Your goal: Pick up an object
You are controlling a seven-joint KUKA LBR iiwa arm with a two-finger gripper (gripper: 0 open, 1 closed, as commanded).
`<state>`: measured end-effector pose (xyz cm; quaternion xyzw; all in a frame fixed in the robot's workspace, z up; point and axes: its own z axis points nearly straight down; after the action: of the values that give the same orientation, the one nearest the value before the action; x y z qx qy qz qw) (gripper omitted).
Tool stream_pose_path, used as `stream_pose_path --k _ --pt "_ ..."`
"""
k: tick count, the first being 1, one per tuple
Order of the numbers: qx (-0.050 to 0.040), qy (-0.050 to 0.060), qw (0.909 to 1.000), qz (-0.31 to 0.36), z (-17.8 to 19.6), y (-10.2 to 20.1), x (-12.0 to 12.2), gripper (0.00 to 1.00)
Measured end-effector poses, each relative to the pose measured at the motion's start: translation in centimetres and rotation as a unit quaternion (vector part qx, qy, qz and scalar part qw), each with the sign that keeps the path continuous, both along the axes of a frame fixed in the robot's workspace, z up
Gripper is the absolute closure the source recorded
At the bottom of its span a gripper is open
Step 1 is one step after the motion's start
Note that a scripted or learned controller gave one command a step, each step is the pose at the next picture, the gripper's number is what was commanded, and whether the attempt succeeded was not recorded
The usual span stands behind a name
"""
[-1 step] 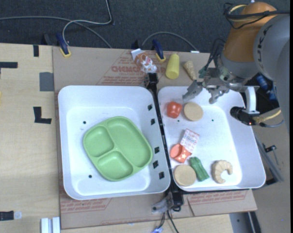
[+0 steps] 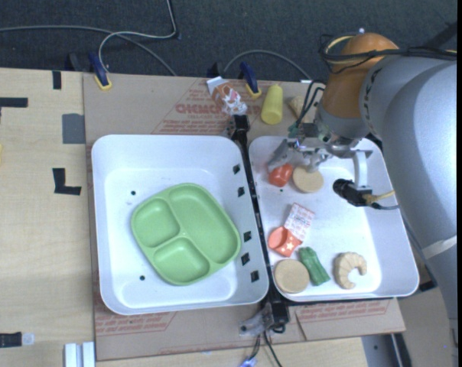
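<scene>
My gripper (image 2: 296, 161) hangs low over the far end of the right bin (image 2: 392, 243), open, with nothing between its fingers. Just below it lie a small red-orange piece (image 2: 281, 177) and a tan round disc (image 2: 307, 180), side by side. Further forward in the same bin are a white and red packet (image 2: 298, 219), an orange piece (image 2: 281, 241), a green pickle (image 2: 313, 266), a croissant (image 2: 349, 269) and a round tan biscuit (image 2: 291, 276).
The left bin (image 2: 116, 174) holds a green divided plate (image 2: 187, 232). A yellow bottle (image 2: 271, 104) and a small wrapper (image 2: 228, 95) lie on the cardboard behind the bins. A black part (image 2: 352, 192) on the arm overhangs the right bin's right side.
</scene>
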<state>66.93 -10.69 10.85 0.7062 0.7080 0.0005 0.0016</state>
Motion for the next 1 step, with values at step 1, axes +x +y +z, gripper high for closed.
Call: stream_pose_path --k 1 --pt "-0.0001 0.001 1.0000 0.000 -2.33 0.69 -0.08 0.00"
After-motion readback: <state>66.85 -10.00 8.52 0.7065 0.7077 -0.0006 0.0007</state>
